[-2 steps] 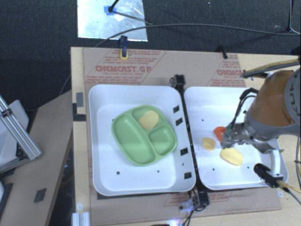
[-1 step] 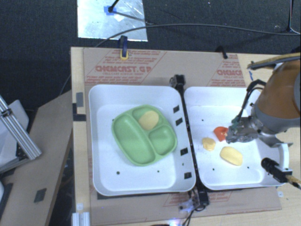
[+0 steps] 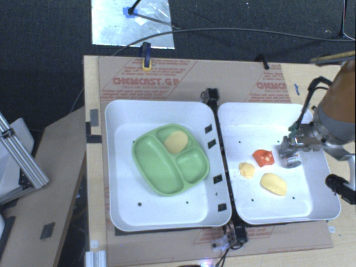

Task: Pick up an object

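Note:
In the right bin (image 3: pixel 311 204) lie a red object (image 3: pixel 263 157), a small pale yellow piece (image 3: pixel 247 170) and a larger yellow lump (image 3: pixel 273 183). My gripper (image 3: pixel 290 156) hangs low over the right bin, just to the right of the red object and above the yellow lump. Nothing shows between its fingers. In the left bin (image 3: pixel 128 204) rests a green divided plate (image 3: pixel 169 160) with a yellow object (image 3: pixel 176 142) in its upper compartment.
The two white bins meet at a black-clipped divider (image 3: pixel 218 160). The arm (image 3: pixel 339 104) comes in from the right above the right bin's far edge. Cardboard (image 3: pixel 183 77) lies under the bins, with a foil sheet (image 3: pixel 130 15) on the floor behind.

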Tool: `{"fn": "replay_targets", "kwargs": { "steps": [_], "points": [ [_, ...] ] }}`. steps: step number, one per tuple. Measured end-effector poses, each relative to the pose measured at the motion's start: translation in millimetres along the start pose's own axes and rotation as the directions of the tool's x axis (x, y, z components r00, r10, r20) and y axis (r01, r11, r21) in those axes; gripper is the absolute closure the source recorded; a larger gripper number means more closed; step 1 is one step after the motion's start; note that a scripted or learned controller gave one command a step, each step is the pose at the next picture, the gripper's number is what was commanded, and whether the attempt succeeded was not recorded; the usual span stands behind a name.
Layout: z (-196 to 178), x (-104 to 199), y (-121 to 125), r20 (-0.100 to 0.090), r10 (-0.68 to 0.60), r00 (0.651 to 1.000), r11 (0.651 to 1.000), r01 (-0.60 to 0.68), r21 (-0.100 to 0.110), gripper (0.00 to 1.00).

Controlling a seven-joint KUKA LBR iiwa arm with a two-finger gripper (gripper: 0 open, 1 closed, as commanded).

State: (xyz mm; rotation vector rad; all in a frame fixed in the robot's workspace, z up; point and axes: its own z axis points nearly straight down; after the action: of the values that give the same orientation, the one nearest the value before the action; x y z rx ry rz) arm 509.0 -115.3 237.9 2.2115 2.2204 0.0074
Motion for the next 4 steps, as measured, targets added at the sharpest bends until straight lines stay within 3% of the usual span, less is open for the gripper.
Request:
{"fn": "replay_targets", "kwargs": {
  "steps": [1,4],
  "points": [
    [-6,0,1,-0.001,-0.001,1.0,1.0,0.001,0.005,1.0],
    [-16,169,-6,-0.004,-0.006,1.0,1.0,0.006,0.007,1.0]
  ]
}}
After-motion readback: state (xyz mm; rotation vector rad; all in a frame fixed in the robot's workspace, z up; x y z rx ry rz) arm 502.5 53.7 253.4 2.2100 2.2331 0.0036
